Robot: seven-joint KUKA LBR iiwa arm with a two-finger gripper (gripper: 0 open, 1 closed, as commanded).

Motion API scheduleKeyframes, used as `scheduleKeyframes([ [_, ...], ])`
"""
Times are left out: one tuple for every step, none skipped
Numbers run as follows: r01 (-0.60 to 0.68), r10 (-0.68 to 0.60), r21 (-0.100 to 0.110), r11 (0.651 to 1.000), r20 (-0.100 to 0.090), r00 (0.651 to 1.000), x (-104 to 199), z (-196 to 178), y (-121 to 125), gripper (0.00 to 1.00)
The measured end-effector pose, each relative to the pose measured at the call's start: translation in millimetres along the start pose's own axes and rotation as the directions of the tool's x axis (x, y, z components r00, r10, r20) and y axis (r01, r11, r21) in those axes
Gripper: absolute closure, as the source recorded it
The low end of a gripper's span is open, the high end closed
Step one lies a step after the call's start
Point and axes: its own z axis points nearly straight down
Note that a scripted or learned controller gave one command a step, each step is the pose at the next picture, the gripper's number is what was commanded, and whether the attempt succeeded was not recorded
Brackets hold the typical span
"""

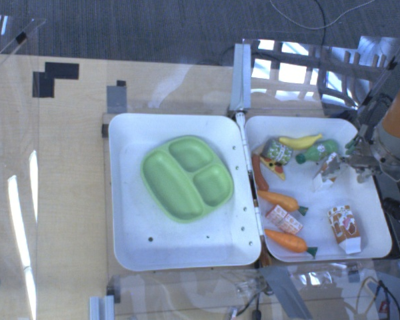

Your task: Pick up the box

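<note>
White plastic bins sit side by side on the worktop (67, 199), and the action is all in the right bin (380, 245). The box (345, 228), a small carton with a brown and orange print, lies flat near that bin's front right corner, touching nothing, and nobody has it. So the pick is not yet made: no contact, no lift, the whole grasp left to do, as I read it.

The hand (328, 169) hovers over the right bin's middle-back area, reaching in from the right edge with the grey arm (393, 135) and its orange band behind it. It sits just beside the green bottle (315, 152) and the banana (300, 141), well back from the box. Something pale and reddish shows at its tip, but it's too blurred to call; whether the fingers are spread or closed, I cannot tell, and I see nothing clearly gripped.

Around it: a can (277, 152) at the back, two carrots (280, 200) lying across the middle and front, a small red-and-white packet (284, 219) between them. The left bin (127, 245) carries a green divided plate (187, 177).

My call: the hand must travel toward the front of the bin and come down over the box before anything counts
</note>
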Motion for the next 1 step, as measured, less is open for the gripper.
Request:
scheduleKeyframes([
  [-0.304, 0.304, -0.004, 0.953, 0.000, 0.953, 20.8, 54.6, 73.2, 0.00],
])
